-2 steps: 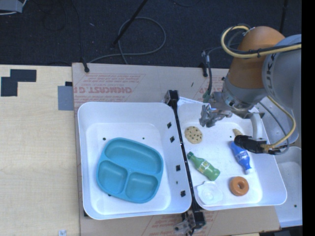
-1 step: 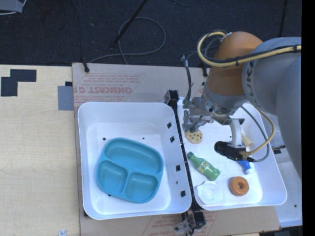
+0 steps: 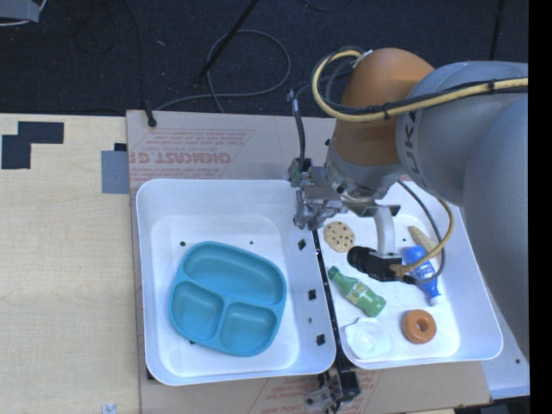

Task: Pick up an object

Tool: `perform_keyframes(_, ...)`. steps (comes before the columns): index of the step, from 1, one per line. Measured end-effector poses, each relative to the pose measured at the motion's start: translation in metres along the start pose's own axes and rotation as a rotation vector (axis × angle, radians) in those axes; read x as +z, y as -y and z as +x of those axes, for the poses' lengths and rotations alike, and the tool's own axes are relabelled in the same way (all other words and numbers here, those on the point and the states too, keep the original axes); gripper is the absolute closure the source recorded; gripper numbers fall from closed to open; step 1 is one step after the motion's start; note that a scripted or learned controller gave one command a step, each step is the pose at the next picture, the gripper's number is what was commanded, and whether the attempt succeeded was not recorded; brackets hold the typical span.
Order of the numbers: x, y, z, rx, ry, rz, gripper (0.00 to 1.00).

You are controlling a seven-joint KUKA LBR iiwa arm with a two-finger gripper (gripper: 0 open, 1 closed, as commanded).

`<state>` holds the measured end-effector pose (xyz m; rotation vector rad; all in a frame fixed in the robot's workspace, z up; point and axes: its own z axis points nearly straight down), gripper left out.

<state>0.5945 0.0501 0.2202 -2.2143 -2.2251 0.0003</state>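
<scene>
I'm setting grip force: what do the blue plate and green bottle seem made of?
The blue plate looks like moulded plastic: smooth, one even colour, soft sheen. The green bottle is probably glossy plastic, given its bright highlights; rubber is possible.

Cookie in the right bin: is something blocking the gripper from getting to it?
Nothing visible stands between them. The gripper hangs over the inner edge of the right bin, close beside the cookie. The green bottle lies lower in the view, away from that gap.
</scene>
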Motion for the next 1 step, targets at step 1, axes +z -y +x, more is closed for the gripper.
perform_keyframes(1, -0.0079, 0.0104, 0.0445, 0.0, 0.0, 0.0, 1.0)
